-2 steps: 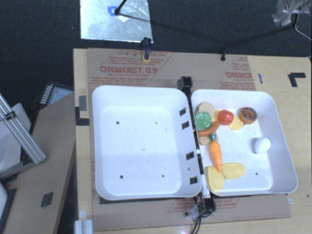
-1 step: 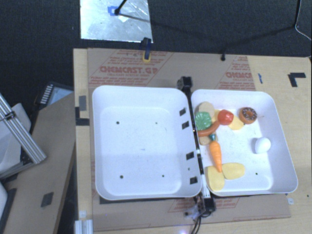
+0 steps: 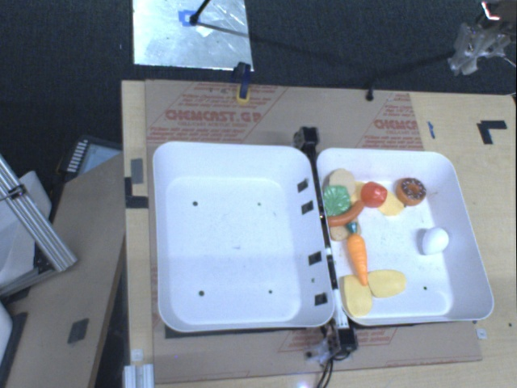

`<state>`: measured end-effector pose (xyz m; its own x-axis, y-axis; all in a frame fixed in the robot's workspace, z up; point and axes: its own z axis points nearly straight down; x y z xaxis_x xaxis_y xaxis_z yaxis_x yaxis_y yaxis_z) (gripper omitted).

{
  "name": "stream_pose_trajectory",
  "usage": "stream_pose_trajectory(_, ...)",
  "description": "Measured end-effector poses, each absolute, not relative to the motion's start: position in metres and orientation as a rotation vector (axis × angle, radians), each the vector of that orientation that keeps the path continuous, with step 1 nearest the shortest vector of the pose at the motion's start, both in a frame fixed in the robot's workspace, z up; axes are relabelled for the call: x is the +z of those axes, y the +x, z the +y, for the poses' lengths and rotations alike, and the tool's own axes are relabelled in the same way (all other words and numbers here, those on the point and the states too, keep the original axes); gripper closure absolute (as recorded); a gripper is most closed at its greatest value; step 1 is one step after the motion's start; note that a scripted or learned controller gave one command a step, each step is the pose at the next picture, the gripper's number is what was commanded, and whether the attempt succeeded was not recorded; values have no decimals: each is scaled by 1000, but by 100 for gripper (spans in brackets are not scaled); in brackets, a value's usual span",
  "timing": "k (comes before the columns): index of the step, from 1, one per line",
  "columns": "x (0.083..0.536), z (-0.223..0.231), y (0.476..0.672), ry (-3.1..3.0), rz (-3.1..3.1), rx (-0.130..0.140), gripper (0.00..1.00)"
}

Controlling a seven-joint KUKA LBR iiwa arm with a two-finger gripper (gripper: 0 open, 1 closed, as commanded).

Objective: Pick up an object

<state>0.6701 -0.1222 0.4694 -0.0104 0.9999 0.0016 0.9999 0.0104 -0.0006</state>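
The right bin [image 3: 464,277] holds several toy foods. An orange carrot [image 3: 357,255] lies near its left wall, with two yellow pieces [image 3: 386,282] below it. A white egg [image 3: 434,240] sits toward the right. A brown donut [image 3: 410,191], a red tomato [image 3: 373,193], a green leafy piece [image 3: 337,199] and an orange sausage [image 3: 346,213] cluster at the back left. My gripper [image 3: 477,49] hangs at the far upper right, beyond the bench's back edge and well away from both bins.
The left bin [image 3: 234,241] stands beside the right one, with black clips [image 3: 308,208] along the shared wall. A silver sheet [image 3: 192,23] lies on the dark floor at the back left. A cable [image 3: 323,55] runs across the floor behind the bench.
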Motion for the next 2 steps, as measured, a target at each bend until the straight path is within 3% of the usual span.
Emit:
stream_pose_trajectory(1, 540, -100, 669, -2219, -2235, -9, 100)
stream_pose_trajectory(2, 535, -140, 668, -2226, -2223, -2, 100)
